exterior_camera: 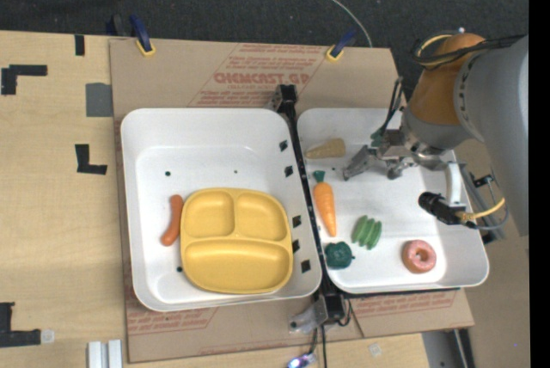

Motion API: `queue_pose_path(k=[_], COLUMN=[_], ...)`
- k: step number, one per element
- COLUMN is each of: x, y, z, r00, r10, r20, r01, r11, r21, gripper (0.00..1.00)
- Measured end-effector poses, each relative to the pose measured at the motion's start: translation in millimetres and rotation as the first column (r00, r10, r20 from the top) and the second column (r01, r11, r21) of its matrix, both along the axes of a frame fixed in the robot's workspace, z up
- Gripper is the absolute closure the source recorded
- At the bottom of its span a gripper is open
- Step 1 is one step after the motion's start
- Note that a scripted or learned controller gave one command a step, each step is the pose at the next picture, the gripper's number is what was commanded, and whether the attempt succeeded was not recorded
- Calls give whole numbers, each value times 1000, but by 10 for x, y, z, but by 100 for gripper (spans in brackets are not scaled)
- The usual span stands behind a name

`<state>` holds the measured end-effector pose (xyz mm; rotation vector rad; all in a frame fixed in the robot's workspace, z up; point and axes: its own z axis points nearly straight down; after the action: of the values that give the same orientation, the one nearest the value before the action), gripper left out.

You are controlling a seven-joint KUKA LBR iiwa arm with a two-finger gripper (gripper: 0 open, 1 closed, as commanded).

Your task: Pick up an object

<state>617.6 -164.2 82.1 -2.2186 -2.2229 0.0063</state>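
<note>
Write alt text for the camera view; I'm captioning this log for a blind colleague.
A grey robot arm's gripper hovers in the right white bin near a tan wedge, above a toy carrot, green pea pods, broccoli and a pink donut. The left bin holds a yellow divided plate beside an orange sausage.

The arm (503, 113) runs past the right edge.
</note>
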Motion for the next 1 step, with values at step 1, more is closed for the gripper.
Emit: queue_pose_path(k=[1], x=[11], y=[1], z=[101], r00=[1000], r10=[1], r20=[1], r01=[-1], r11=[1000], r21=[0], gripper=[100])
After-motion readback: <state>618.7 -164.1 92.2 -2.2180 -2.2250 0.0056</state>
